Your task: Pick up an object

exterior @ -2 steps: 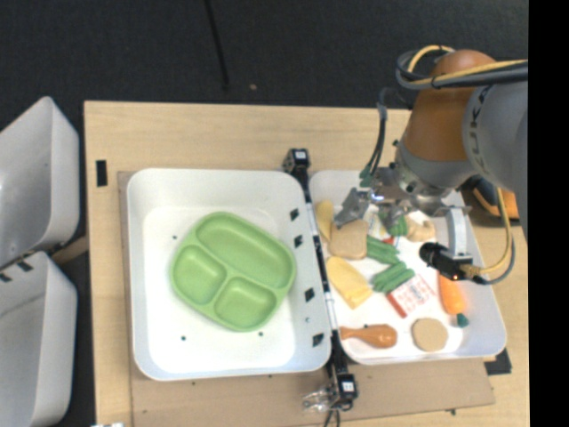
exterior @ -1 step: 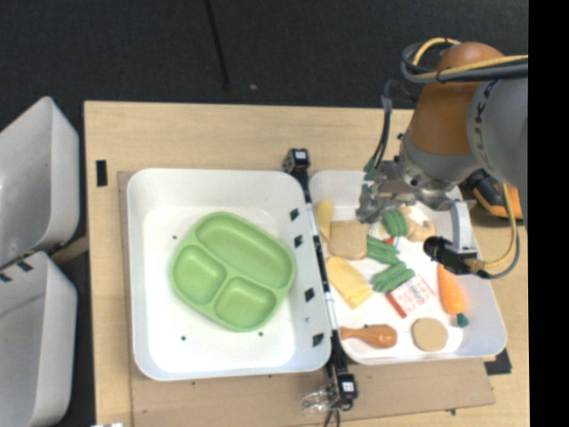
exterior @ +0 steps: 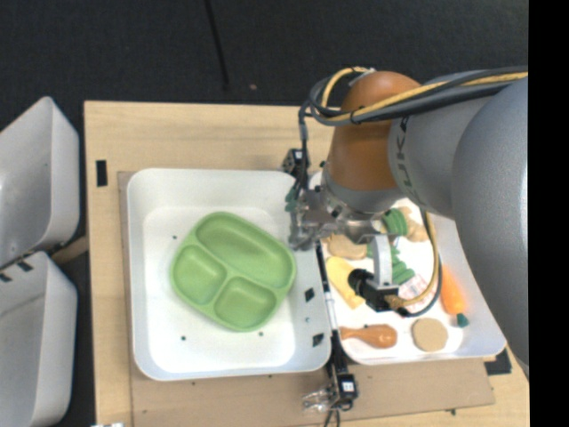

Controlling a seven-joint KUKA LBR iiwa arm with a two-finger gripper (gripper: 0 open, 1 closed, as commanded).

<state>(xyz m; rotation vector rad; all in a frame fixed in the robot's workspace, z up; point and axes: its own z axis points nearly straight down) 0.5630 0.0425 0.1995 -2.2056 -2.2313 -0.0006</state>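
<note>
While arm [exterior: 427,140] blocks right bin [exterior: 476,327], claw state unclear; green plate [exterior: 233,271] alone in left bin [exterior: 142,327].

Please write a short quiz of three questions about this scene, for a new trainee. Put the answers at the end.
1. True or false: the green divided plate lies in the left bin.
2. Which bin is the arm above?
A. the left bin
B. the right bin
C. neither bin
3. Fill in the missing word: the brown wooden piece lies to the ____ of the tan round disc in this view.

Key:
1. true
2. B
3. left
</note>
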